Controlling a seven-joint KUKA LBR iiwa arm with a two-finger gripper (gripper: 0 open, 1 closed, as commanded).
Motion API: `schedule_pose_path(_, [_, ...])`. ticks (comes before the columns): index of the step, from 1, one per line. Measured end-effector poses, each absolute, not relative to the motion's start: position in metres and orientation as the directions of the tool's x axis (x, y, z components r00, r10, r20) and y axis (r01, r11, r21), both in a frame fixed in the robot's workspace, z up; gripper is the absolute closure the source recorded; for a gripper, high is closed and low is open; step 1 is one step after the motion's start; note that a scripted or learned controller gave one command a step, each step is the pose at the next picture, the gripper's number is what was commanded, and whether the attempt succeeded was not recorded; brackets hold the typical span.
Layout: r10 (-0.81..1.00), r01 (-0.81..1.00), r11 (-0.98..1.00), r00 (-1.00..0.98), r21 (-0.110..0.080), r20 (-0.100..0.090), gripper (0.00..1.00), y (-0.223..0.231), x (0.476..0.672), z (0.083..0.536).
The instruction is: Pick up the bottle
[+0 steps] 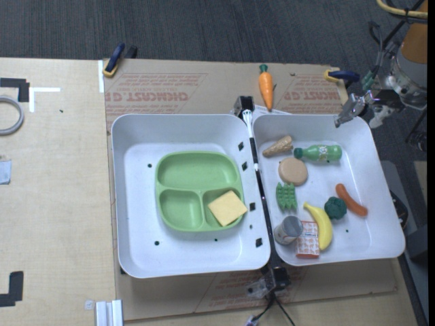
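Bottle [319, 153] lies untouched in right bin [380, 182], below-left of gripper [358, 111]; gripper spread open, empty, above bin's far rim. Descent, grasp, lift all remain.

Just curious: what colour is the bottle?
Green, with a white label: the bottle shows best in the camera view.

bottle [319, 153] top clear | bread [278, 146] left | cookie [293, 172] below-left

A light wooden bench [54, 202] carries a cardboard sheet [177, 90], 2 white bins [129, 202] and a toy carrot [265, 85].
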State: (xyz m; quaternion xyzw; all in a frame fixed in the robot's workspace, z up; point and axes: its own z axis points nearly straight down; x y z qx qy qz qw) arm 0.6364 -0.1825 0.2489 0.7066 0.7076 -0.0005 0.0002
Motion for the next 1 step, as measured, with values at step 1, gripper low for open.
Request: schedule_pose_path(1, [1.000, 1.000, 0.005, -0.005, 0.000, -0.003, 1.00, -0.1826, 0.6369, 0.2585])
